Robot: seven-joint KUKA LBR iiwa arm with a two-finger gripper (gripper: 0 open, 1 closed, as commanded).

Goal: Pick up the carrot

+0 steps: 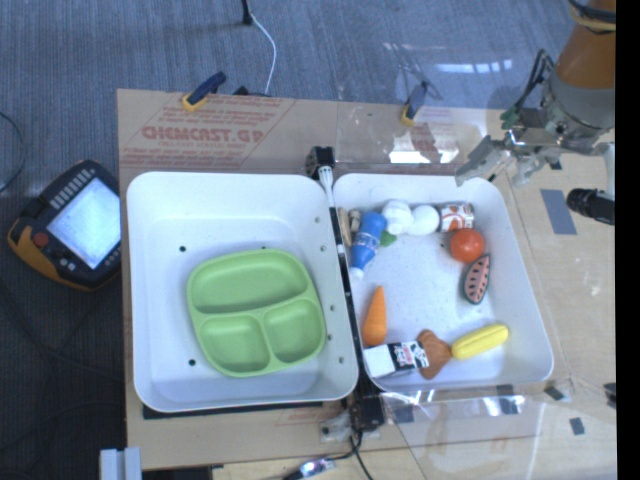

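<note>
The carrot [375,315] lies in the right bin [520,268], near its left wall, tip pointing up. Just below it sit a small black-and-white box [400,357] and a brown toy [432,353]; a yellow corn cob [479,341] lies beside those. Above are a blue bottle [367,238], a tomato [466,244] and a watermelon slice [476,278]. The end effector [510,158] hangs outside the bin's upper right corner, fingers spread wide, holding nothing. A green plate [257,310] rests in the left bin [160,228].
</note>
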